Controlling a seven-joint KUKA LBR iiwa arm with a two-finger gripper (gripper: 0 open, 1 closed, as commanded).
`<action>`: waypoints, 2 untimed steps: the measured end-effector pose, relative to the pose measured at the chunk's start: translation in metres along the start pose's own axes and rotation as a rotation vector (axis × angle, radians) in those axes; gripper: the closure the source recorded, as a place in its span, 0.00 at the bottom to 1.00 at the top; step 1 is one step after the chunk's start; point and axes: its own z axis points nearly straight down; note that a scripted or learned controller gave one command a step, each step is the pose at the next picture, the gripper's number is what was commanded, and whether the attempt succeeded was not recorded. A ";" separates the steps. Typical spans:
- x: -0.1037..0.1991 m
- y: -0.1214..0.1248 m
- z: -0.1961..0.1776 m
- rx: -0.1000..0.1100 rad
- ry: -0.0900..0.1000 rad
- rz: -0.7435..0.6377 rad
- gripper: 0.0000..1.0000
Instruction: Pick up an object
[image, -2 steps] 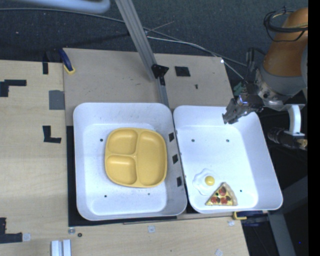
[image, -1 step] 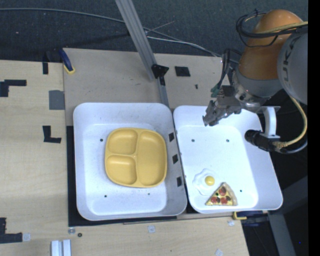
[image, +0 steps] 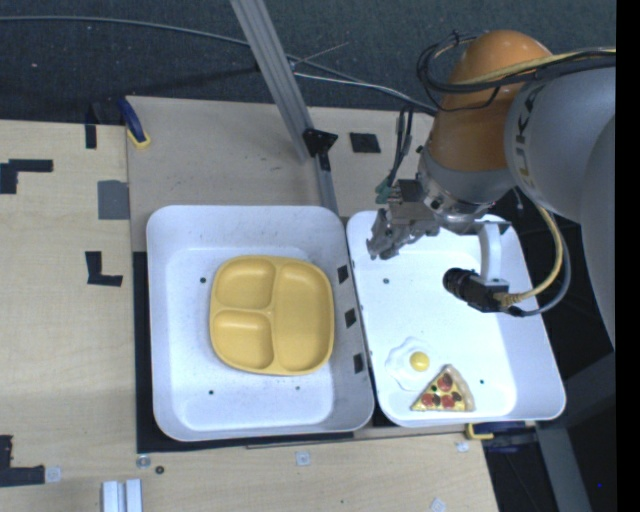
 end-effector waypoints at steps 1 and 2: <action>0.042 -0.018 0.009 0.001 0.000 0.001 1.00; 0.085 -0.026 0.018 0.001 0.000 0.000 1.00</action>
